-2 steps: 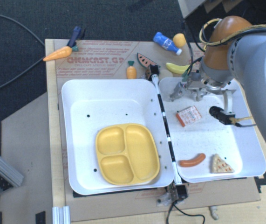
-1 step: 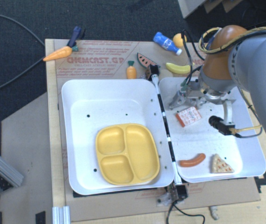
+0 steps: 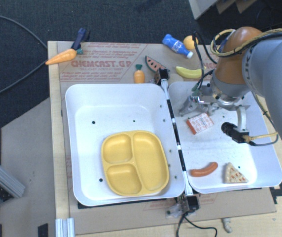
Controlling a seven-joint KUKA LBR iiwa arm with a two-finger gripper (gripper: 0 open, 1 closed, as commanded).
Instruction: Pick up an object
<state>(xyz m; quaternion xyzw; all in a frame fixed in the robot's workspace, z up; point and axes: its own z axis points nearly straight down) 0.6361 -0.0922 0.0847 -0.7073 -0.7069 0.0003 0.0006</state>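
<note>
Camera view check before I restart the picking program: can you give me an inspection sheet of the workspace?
Surface: bench bears two white bins, left bin and right bin.
Job's things: right bin holds red packet, sausage, waffle wedge; left bin holds yellow divided plate.
Clutter: behind the bins, carrot, blue bottle, banana, watermelon slice.
Grippers: gripper low beside the red packet; nothing seen held.
Cables: black cable on floor, left.
Surroundings: dark carpet.
</note>
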